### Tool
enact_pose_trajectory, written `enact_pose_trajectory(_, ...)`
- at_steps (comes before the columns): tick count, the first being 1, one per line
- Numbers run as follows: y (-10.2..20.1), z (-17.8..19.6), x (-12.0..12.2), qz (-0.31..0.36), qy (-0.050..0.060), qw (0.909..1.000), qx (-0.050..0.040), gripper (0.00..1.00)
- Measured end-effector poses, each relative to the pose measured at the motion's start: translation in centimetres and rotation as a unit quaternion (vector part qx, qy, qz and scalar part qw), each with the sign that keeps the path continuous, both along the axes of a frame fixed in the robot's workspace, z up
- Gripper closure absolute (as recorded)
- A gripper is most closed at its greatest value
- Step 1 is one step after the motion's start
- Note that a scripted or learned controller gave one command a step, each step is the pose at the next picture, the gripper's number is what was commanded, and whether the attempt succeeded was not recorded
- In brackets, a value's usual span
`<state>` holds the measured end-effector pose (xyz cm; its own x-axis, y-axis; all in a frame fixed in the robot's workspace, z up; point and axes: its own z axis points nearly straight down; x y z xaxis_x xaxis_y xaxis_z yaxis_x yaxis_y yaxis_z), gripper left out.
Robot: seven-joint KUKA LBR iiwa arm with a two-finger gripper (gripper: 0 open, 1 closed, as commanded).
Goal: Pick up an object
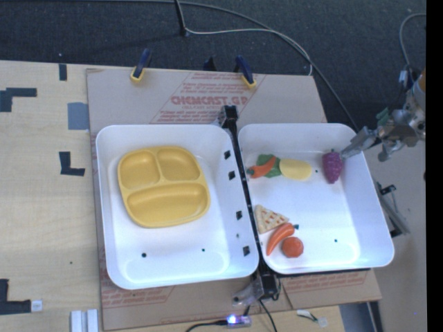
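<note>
Camera view: gripper [354,146] beside purple grapes [332,166]; finger state unclear

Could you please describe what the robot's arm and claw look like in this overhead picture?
At the right edge, the claw is a slim grey metallic piece narrowing to a point. Behind it sits a bulkier grey wrist block with dark fittings. A thin cable loops above it.

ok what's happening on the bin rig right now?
The arm is reaching in from the right, with its gripper at the far right edge of the right bin, right by the purple grapes. I can't tell if it has them. The carrot, lemon, sandwich wedge, chili and tomato lie loose in that bin. The left bin holds a yellow divided plate.
</note>
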<state>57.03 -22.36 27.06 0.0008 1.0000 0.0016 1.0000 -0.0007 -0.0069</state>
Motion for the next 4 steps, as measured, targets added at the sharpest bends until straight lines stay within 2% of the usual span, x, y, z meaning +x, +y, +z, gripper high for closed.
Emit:
enact_pose_trajectory(1, 0.0, 0.4, 0.1, 0.001, -0.003, 1.0, -0.0007, 0.0)
enact_pose_trajectory(2, 0.2, -5.2, 1.0, 0.001, -0.001, 1.0, -0.0001, 0.0)
enact_pose_trajectory(4, 1.2, -14.6, 0.3, 0.001, -0.001, 1.0, -0.0001, 0.0)
